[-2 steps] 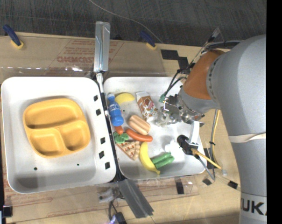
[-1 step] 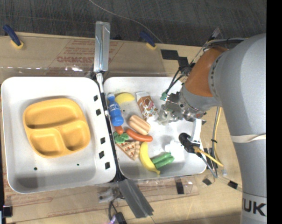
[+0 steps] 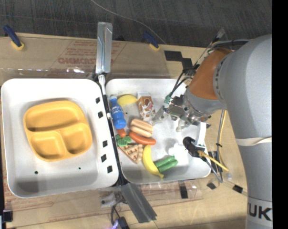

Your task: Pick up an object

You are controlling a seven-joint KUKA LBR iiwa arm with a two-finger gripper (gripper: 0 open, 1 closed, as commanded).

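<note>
Small carton (image 3: 145,107) lies just left of pincer (image 3: 169,114).

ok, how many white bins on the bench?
2. Left bin holds the yellow divided tray; right bin holds the toy food, with the gripper over it.

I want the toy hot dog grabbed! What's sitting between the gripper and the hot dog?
In the camera view, just bare white bin floor separates the gripper from the tan hot dog in its bun. The small brown carton stands just above that gap.
</note>
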